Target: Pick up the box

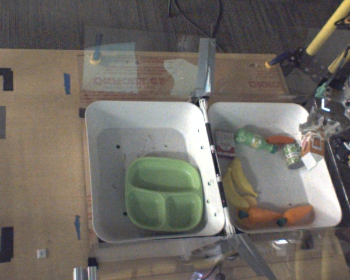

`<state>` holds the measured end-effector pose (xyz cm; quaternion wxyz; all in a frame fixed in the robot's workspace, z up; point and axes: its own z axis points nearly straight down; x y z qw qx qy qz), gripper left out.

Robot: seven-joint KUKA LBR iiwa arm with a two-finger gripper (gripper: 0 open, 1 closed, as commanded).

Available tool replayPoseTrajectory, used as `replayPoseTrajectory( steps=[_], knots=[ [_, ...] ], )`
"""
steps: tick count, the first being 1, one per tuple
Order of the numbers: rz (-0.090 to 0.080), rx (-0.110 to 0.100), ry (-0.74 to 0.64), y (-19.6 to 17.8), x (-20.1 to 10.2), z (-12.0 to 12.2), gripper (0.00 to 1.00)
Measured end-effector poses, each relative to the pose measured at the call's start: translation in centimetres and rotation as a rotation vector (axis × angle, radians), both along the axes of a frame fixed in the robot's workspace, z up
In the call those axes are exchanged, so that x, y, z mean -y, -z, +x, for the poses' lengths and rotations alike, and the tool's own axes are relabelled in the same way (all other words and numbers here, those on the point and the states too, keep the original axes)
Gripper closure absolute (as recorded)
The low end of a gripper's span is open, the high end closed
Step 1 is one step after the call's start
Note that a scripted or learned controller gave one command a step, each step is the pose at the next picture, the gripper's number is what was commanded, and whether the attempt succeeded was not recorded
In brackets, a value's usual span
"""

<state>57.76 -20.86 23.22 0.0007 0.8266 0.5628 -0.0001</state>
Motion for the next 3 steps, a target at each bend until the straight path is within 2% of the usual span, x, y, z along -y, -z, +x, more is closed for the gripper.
replayPoseTrajectory(
  steps=[1,2,3],
  knots=[
    [0.002,-0.003,0.043,-3.2,-5.4,-1.9,1.0],
    [0.002,-0.004,0.085,-3.3,-11.4,-8.8,1.0],
    [0.003,-0.007,0.254,-0.9,-12.8,-7.6,1.0]
  ],
)
